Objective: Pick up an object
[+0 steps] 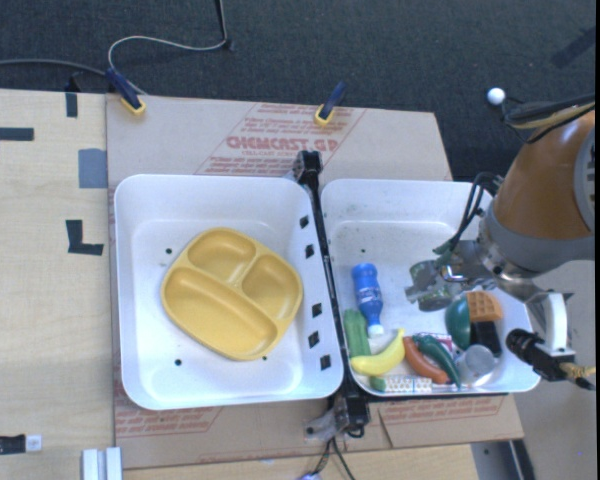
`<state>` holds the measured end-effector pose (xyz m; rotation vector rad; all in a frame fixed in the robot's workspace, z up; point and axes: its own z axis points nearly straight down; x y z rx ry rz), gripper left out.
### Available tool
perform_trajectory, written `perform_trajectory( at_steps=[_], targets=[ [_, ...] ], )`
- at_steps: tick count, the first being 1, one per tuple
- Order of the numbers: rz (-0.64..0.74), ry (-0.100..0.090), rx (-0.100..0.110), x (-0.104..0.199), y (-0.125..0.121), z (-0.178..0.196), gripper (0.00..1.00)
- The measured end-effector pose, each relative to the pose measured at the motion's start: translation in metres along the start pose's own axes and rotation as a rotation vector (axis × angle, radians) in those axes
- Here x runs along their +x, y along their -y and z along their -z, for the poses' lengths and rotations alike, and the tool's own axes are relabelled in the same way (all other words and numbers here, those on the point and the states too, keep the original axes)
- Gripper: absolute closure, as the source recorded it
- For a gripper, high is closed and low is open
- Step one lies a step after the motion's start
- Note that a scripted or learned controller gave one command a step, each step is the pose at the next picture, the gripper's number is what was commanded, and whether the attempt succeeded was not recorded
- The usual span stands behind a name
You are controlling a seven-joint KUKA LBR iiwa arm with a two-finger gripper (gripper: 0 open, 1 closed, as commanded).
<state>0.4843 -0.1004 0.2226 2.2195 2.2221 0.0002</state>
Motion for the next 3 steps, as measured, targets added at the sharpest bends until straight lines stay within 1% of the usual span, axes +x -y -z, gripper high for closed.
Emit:
perform_trajectory(
  at_steps=[1, 2, 3],
  targets=[
    [0.001, 0.0, 0.001, 0.04, 0.0, 0.035, 1.0],
    [0.0, -0.001, 0.002, 0.075, -0.022, 0.03, 1.0],
    [0.001, 0.0, 0.002, 0.121, -0.111, 0.021, 1.0]
  ],
)
